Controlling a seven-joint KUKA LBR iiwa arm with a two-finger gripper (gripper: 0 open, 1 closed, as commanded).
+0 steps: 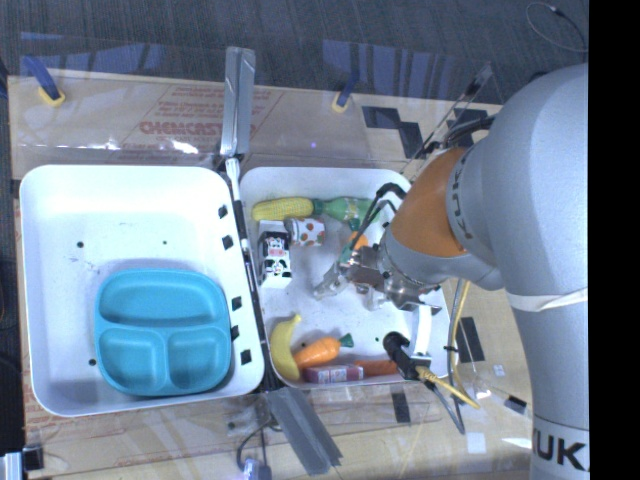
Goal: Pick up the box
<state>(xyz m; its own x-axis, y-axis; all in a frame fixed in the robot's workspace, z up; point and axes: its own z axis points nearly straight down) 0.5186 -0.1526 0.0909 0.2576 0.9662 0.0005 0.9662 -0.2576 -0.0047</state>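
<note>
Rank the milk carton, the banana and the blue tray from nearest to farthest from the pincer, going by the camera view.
Measured from the pincer in the right bin:
1. The milk carton, just to its left in the same bin.
2. The banana, lower left, at the bin's near corner.
3. The blue tray, farthest, over in the left bin.

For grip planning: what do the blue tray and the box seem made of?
Blue tray: likely moulded plastic, with an even matte colour and rounded compartments. Box: probably printed cardboard, going by its flat faces with a cow pattern, though it is too small to be sure.
</note>
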